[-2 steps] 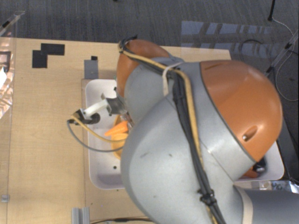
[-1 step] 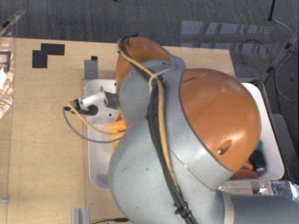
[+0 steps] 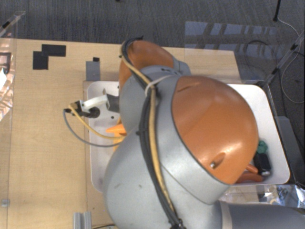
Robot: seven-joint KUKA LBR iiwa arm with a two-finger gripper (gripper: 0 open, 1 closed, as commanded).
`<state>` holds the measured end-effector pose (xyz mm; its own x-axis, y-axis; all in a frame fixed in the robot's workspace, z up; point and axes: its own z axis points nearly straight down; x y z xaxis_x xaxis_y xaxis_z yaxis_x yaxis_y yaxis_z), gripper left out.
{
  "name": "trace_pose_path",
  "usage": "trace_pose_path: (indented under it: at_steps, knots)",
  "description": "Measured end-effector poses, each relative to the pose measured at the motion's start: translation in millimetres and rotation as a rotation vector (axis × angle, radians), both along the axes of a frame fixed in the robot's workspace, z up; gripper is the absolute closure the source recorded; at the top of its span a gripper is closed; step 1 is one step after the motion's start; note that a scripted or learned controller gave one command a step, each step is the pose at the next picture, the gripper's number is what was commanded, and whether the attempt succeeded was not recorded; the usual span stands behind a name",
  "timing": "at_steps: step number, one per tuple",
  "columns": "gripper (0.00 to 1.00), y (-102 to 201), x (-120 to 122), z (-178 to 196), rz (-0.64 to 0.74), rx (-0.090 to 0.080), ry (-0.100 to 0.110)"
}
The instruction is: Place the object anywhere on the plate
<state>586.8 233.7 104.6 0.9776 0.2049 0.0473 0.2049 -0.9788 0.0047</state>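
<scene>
the big grey arm (image 3: 162,175) comes in from the right and covers most of the bench (image 3: 43,142). it has a round orange cap (image 3: 214,128) on its near joint and another orange part (image 3: 143,56) further back. black and yellow cables (image 3: 150,142) run along the arm, held by a white tie. the left bin (image 3: 95,128) peeks out past the arm on its left side, and the right bin (image 3: 267,109) peeks out on the right. over the left bin there is a white and dark part of the wrist (image 3: 95,105), with a yellow and grey cable loop (image 3: 78,123) hanging off to the left over the bench. the gripper itself is hidden behind the arm, so i cannot tell how it stands. just beside the arm, in the left bin, a small orange thing (image 3: 116,129) sticks out (only a bit of it shows, so i cannot tell what it is). in the near right corner of the right bin sit a dark green thing (image 3: 262,148), a black thing (image 3: 263,164) and an orange thing (image 3: 248,177), close together and partly under the orange cap. on the bench at the far left there are black marks (image 3: 47,55). a dark floor (image 3: 190,8) lies beyond the bench.
</scene>
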Motion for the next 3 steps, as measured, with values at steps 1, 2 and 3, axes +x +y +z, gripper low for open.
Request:
trace_pose_path:
  at_steps: [1, 2, 3]
  knots:
    - [1.00, 2.7, -28.4, 98.1, 0.328, -0.013, 0.041]
    - [1.00, 1.8, -7.0, 8.3, 0.394, -0.014, 0.044]
    - [1.00, -2.4, 16.6, -7.8, 0.221, -0.015, 0.047]
